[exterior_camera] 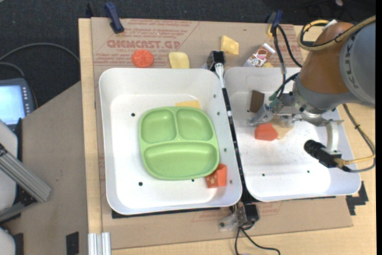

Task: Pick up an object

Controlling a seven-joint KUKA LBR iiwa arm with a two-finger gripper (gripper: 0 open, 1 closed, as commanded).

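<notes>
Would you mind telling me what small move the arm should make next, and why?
Probably lower the gripper a little toward the red block. The gripper hangs in the right bin just above that block, with nothing seen between its fingers, so the block looks like the nearest pick.

Camera: single fixed overhead view, slanted down onto bench [179, 39], both bins centred, arm [334, 63] entering right.

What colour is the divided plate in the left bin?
Light green; the divided plate shows plainly in the camera view.
</notes>
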